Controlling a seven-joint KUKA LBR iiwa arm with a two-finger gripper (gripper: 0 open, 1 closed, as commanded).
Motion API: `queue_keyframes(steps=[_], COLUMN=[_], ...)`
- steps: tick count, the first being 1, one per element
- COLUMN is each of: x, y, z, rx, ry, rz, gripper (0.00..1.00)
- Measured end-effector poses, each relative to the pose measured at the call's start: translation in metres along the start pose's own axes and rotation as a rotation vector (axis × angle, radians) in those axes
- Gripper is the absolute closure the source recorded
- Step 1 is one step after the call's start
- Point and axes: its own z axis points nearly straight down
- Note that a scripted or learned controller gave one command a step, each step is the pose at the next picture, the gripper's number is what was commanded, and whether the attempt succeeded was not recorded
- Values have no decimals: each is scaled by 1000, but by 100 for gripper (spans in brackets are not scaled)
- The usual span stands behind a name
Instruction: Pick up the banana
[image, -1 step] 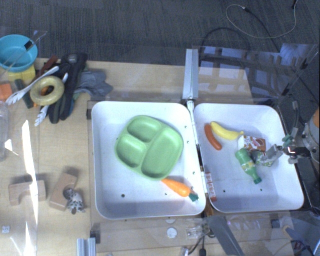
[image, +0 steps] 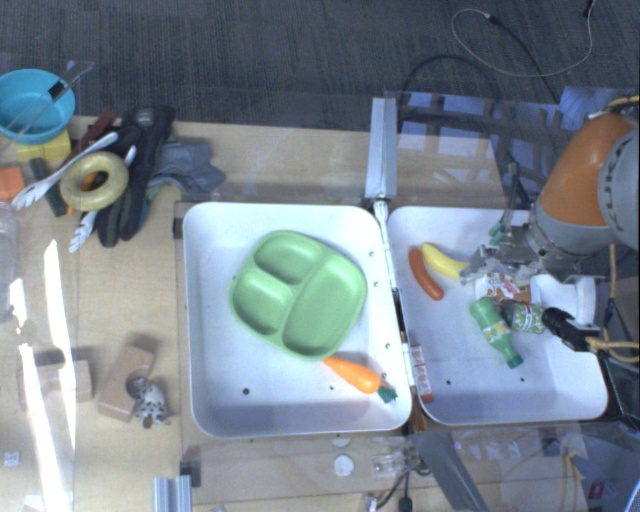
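The yellow banana (image: 443, 262) lies in the right bin (image: 560, 400), near its upper left, beside a red-orange sausage-shaped toy (image: 425, 274). My gripper (image: 497, 268) hangs low over the bin just right of the banana's right end, under the grey wrist with the orange band. Its fingers sit among cluttered items and I cannot make out how they stand. Nothing shows between them.
A green bottle (image: 496, 330) and a dark bottle-like item (image: 530, 318) lie below the gripper in the right bin. The left bin (image: 210, 330) holds a green divided plate (image: 298, 293) and a carrot (image: 357, 375). Tools, tape and a blue cup sit on the bench at left.
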Motion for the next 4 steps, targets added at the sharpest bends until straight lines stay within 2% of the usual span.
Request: queue_keyframes(steps=[1,2,3,4], x=[34,59,61,104], y=[54,62,66,68], z=[40,41,29,-60], rx=[8,35,24,7], ry=[1,4,3,2], rz=[-165,-386,-392,-47], gripper=[0,0,100,100])
